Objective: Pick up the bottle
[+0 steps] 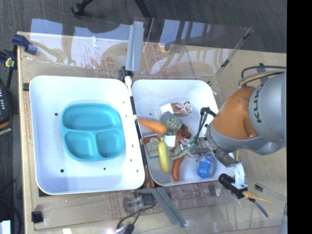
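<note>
Bench's right white bin (146, 89) is crowded: small blue plastic bottle (205, 167) lying near its front-right corner, beside a red sausage (176, 168). Gripper (191, 147) is hovering just above-left of it; finger state: cannot tell, probably approach step. Next: centring over bottle, descending.

The arm (253, 118) was cut off at three o'clock. Its wrist hid part of the blue bottle (204, 168), and the gripper (191, 147) fingers were lost among clutter.

Two bins (48, 89), one tray (92, 130), one carrot (152, 126)
</note>
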`<state>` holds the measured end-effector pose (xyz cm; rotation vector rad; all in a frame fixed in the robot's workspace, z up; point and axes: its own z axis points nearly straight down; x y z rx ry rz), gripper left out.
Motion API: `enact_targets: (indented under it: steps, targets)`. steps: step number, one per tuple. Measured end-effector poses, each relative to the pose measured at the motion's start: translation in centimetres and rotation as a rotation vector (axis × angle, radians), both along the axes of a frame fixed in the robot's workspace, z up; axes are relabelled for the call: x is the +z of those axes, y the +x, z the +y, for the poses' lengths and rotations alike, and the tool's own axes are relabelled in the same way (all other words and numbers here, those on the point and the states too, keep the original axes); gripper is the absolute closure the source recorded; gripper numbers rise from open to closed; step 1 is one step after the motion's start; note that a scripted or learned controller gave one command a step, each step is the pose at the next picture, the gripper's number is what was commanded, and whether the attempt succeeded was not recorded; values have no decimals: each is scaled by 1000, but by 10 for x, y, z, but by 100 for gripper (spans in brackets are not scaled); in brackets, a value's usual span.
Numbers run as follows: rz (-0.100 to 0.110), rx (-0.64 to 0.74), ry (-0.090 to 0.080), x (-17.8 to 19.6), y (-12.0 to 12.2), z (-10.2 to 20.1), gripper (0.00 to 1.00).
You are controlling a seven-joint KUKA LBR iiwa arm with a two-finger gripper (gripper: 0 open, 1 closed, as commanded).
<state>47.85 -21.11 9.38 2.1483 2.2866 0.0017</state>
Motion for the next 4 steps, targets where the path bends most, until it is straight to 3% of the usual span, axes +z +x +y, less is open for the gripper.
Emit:
enact_targets:
  steps: [1, 2, 3, 4]
  targets:
    - [-1, 5, -3, 10, 1, -1, 100]
    - [1, 205, 0, 0, 34, 0, 100]
    - [2, 210, 0, 9, 34, 0, 100]
    - [2, 210, -1, 9, 34, 0, 0]
